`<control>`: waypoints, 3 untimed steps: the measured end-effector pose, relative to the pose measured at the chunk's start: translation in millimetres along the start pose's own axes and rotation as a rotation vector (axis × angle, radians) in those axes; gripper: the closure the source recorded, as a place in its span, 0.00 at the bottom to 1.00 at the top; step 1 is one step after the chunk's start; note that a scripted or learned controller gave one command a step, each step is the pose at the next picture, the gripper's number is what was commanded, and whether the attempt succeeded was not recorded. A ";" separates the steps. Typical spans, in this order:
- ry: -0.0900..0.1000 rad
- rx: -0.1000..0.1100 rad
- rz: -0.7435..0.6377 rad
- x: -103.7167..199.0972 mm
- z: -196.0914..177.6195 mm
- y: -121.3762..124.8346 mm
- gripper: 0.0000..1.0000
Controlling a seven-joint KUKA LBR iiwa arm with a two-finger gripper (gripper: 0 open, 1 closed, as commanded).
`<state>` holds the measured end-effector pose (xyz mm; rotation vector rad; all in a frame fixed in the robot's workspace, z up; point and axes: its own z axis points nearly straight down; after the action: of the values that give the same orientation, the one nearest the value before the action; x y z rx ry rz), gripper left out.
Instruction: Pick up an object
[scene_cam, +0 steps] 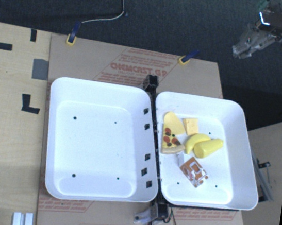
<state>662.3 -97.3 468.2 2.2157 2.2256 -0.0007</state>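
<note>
The right bin holds several toy food pieces. A pizza slice lies near the bin's left wall, with a small yellow cheese block beside it. A yellow banana touches a yellow lemon-like piece. A brown-and-white waffle piece lies in front of them. My gripper hangs high at the top right, well above and behind the right bin, with nothing visible in it.
The left bin stands beside the right one on a cardboard sheet. Black clips join the bins along the middle. A white cable runs across the dark floor behind.
</note>
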 end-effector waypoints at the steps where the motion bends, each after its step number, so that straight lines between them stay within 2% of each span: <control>1: 0.002 -0.001 -0.004 76.9 -9.9 6.9 1.00; 2: 0.002 -0.002 -0.003 147.6 -37.4 6.7 1.00; 3: 0.002 0.000 -0.002 219.1 -39.8 6.7 1.00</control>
<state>668.1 121.8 507.8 2.2145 2.2291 0.0010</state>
